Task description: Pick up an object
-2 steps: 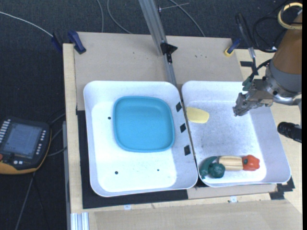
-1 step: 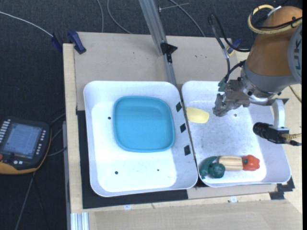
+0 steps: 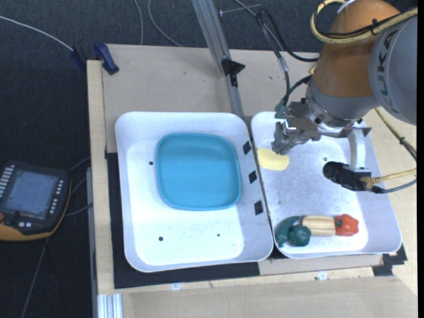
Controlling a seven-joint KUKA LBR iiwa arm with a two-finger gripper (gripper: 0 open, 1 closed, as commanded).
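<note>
On the desk, the left bin (image 3: 132, 177) holds a blue tray (image 3: 197, 171). In the right bin (image 3: 377, 197), the hand (image 3: 283, 146) sits just above a yellow piece (image 3: 273, 159); its grip cannot be told. A good grasp needs centring over it before descending.

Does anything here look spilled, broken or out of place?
Nothing stands out. The blue plate lies flat in the left bin; the yellow piece, green, tan and red toys lie inside the right bin.
</note>
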